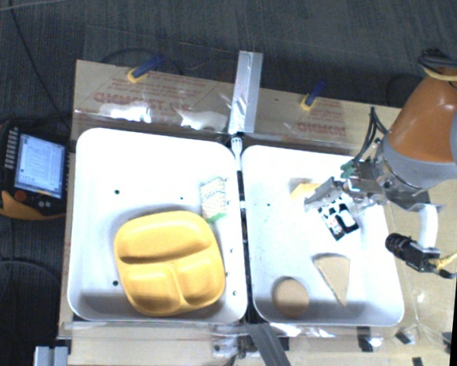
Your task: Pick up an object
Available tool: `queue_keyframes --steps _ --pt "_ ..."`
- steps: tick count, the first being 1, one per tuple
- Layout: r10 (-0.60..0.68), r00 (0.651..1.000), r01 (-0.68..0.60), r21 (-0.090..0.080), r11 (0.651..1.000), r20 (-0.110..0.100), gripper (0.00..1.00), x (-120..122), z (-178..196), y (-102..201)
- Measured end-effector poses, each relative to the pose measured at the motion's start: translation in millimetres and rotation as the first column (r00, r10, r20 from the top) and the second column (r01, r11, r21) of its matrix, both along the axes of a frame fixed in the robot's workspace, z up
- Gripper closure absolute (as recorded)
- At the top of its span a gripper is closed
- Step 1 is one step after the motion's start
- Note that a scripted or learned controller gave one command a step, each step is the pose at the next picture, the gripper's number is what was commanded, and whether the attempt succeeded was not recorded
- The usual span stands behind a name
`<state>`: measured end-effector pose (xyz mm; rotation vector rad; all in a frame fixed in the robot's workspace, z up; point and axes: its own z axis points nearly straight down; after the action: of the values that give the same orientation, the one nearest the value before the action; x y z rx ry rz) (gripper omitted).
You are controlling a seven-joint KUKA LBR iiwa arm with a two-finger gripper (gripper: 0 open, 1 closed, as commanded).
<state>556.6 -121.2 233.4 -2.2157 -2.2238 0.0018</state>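
My gripper hangs over the upper middle of the right bin, reaching in from the right. A small yellow object lies just to its left, partly hidden by the gripper's body. Nothing can be seen held in the gripper. A tan wedge lies below the gripper, and a round tan object sits near the bin's front wall. In the left bin rest a large yellow divided tray and a small green-and-white packet.
A handheld pendant with a lit screen lies left of the bench. A metal divider post stands between the bins at the back. A black cylinder juts out beside the right bin's right wall.
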Motion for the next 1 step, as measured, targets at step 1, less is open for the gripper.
queue_keyframes --steps 1 --pt "-0.293 0.956 0.293 -0.003 0.956 -0.001 0.00 26.3 -35.2 -53.3"
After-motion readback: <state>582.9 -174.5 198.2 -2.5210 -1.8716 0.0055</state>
